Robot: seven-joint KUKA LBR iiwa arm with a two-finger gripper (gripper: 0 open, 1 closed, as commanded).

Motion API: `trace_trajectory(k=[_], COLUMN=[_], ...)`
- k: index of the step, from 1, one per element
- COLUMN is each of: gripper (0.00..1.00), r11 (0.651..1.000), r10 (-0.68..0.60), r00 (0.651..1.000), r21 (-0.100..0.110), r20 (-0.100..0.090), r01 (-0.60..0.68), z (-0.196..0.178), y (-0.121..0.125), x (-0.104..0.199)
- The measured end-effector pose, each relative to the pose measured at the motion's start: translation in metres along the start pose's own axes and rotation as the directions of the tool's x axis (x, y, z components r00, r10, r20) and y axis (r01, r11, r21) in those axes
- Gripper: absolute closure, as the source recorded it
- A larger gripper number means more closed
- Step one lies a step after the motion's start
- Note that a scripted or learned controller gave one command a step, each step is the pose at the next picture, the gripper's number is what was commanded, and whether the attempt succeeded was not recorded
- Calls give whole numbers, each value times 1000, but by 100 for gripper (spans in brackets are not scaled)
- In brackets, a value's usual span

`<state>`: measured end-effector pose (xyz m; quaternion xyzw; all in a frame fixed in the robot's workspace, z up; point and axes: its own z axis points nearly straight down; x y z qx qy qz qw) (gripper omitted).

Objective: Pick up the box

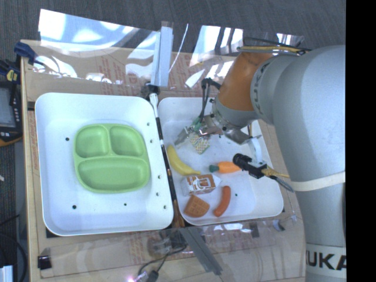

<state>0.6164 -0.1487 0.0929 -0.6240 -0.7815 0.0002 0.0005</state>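
Well, I see the little box (201,184) in the right bin (267,201), at six o'clock from my gripper (197,131). It looks light and easily crushed, so I'd pinch its flat sides.

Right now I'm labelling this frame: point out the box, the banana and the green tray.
box (201,184): camera view, its top face.
banana (178,163): camera view, mid-curve.
green tray (111,157): camera view, central divider ridge.

One fixed cam overhead, slanted, both bins (106,101) visible.
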Motion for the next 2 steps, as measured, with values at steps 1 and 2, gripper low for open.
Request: trace_trajectory(k=[1, 2], gripper=[100, 100], r11=[1000, 988], r10=[-4, -156], r00=[1000, 988], r21=[1, -1], r20=[0, 1], r01=[4, 156], z=[-10, -103], y=[0, 26], x=[0, 4])
